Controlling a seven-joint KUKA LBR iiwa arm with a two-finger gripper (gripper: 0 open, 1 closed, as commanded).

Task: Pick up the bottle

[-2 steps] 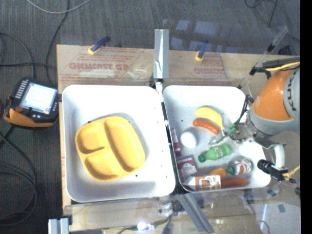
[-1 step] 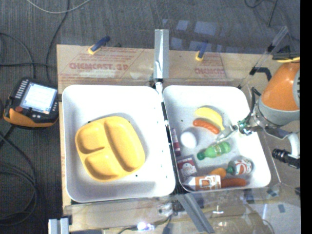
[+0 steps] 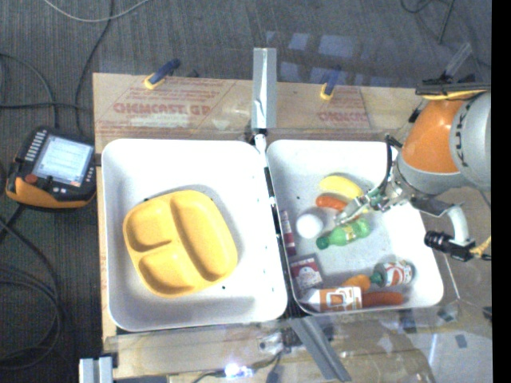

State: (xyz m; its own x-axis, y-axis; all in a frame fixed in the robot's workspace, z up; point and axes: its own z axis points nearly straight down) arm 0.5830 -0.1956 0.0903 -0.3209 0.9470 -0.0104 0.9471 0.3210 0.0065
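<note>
The bottle (image 3: 345,234) was a small green one, lying on its side on the floor of the right-hand white bin (image 3: 415,290). It lay at a slant, its darker green cap end pointing toward the middle of the bench and slightly toward the near edge, its paler body angled up toward the far right. It sat roughly mid-bin, just beside a white ball (image 3: 308,226) and below a yellow banana (image 3: 342,185).

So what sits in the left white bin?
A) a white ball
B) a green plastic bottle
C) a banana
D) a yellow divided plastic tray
D: the yellow divided plastic tray lies in the left white bin; the green plastic bottle is in the right bin.
</note>
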